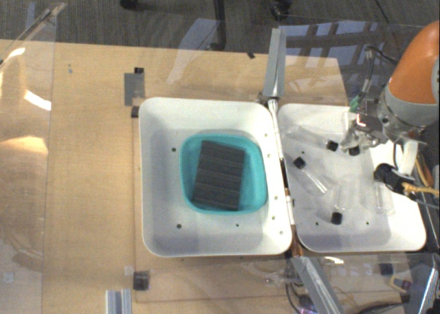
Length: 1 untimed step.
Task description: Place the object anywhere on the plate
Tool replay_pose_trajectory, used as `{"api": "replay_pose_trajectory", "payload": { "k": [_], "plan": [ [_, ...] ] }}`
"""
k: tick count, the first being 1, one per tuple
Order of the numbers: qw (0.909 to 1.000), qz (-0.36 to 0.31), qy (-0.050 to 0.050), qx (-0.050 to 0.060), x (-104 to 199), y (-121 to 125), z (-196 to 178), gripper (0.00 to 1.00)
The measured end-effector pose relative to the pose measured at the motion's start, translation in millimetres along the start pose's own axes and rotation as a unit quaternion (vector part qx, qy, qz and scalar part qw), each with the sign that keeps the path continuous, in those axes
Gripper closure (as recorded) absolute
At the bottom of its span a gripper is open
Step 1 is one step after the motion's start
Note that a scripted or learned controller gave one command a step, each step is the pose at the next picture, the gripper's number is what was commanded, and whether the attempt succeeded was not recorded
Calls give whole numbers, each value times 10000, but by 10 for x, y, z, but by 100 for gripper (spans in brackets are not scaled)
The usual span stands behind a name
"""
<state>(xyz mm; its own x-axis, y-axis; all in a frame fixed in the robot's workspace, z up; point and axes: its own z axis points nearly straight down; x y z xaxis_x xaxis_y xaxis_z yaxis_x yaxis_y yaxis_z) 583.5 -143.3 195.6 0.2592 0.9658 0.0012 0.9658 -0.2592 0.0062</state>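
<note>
A dark grey ribbed block (218, 174) lies flat on the teal plate (256, 185), which rests in the middle of the left bin (159, 189). Nothing touches the block. My gripper (353, 142) hangs over the far part of the right bin (357, 242), well to the right of the plate. It sits below the grey wrist and its orange band (416, 65). The gripper looks small and partly blocked by the wrist, with nothing seen in it.
Three small black pieces (299, 162) (336, 217) (332, 146) and a few clear plastic bits (340, 199) lie on the right bin's floor. A metal divider (275, 65) runs back from between the bins. Cables (402, 182) hang at the right edge.
</note>
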Motion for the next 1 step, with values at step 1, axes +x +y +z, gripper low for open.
{"api": "replay_pose_trajectory", "payload": {
  "k": [1],
  "plan": [
    [10000,0,0,-1,0,0,-1,0]
  ]
}}
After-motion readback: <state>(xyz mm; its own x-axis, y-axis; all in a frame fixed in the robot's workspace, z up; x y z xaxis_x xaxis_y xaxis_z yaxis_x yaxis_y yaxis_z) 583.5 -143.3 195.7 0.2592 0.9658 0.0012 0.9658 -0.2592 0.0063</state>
